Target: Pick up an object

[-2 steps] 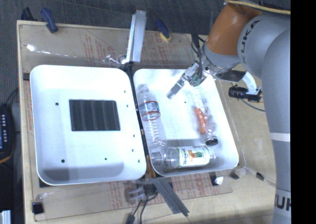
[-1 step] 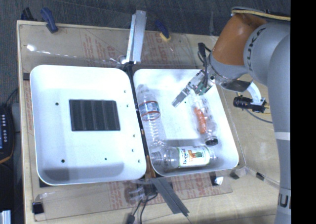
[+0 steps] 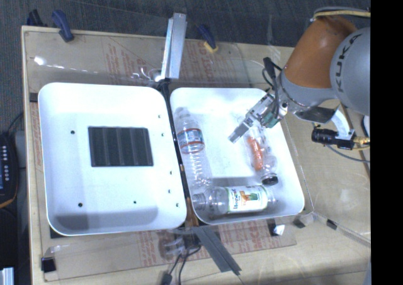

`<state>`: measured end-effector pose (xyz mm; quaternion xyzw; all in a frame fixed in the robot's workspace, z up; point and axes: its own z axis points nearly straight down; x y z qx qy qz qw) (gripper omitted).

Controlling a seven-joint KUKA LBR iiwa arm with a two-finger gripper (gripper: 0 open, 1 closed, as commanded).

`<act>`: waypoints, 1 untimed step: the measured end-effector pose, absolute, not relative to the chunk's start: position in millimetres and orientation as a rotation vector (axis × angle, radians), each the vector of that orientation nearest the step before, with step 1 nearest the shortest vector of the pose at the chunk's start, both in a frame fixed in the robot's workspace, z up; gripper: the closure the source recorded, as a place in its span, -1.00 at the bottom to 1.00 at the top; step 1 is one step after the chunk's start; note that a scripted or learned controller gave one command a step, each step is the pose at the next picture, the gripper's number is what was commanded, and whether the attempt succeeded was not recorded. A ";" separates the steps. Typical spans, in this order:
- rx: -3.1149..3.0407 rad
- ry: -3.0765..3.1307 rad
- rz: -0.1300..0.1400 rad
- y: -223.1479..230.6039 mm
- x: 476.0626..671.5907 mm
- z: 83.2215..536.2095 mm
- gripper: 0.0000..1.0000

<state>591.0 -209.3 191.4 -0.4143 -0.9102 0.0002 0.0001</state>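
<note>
The grey arm with its orange band (image 3: 321, 51) reaches in over the right white bin (image 3: 214, 98), wrist angled down toward the bin's middle, its two-finger gripper (image 3: 241, 134) hanging just above the clear plastic bottle with orange contents (image 3: 259, 155) near the right wall (whether the jaws are open or closed I cannot tell). A ribbed clear bottle (image 3: 192, 148) lies along the left wall; a labelled clear bottle (image 3: 236, 200) lies along the near edge.

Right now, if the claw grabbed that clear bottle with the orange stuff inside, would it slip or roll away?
Probably tricky. The bottle with the orange insert lies on its side in the right bin, so a nudge could roll it. Its clear plastic looks smooth and thin, likely slippery and light. The gripper hovers near its top end.
</note>
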 end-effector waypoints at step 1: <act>-1.266 -2.876 0.001 -210.0 597.7 200.1 -1.00</act>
